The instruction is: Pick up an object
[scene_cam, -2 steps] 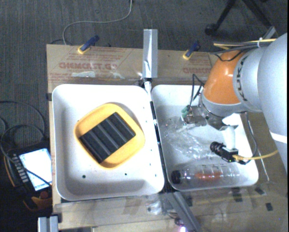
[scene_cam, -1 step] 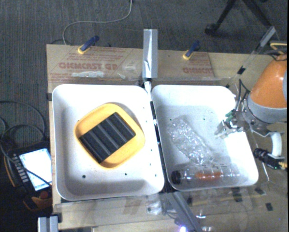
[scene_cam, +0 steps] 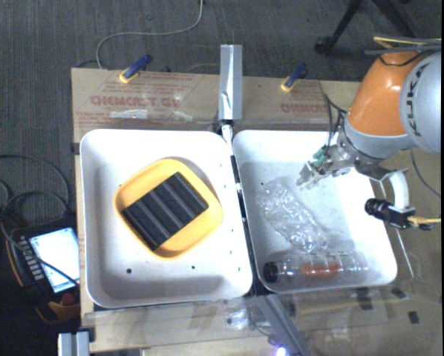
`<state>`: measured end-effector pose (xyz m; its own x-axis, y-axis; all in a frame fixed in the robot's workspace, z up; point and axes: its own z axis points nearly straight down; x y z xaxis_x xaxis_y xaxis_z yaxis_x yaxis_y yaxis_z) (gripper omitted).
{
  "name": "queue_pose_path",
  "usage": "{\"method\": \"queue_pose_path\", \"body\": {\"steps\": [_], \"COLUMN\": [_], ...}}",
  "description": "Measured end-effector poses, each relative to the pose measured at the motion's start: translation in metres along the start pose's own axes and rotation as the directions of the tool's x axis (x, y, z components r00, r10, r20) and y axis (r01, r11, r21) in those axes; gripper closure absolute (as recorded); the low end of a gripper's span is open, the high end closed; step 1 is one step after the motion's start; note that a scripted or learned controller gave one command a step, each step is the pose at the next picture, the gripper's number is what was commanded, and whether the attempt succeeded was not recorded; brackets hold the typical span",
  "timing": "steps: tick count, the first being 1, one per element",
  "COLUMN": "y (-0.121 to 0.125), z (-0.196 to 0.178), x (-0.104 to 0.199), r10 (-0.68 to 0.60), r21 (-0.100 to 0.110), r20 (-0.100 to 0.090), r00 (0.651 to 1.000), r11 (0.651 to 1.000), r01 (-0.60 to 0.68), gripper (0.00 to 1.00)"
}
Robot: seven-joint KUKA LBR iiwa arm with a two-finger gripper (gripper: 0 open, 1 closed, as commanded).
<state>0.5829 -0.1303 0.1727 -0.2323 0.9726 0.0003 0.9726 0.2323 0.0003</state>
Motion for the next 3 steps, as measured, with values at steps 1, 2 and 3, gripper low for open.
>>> {"method": "queue_pose_path", "body": {"steps": [1,2,3], "y": [-0.038,0.002,-0.042], "z": [0.03,-0.001,0.013], "x": [0.013,0.031,0.009], "r10": [-0.01,-0.008,-0.055], "r21": [0.002,0.0,0.002], "r20": [-0.001,0.0,0.001], "r00": [1.0,1.0,0.998], "r11": [1.0,1.0,0.998], "r01": [0.01,0.008,0.055], "gripper": [0.0,0.0,0.0]}}
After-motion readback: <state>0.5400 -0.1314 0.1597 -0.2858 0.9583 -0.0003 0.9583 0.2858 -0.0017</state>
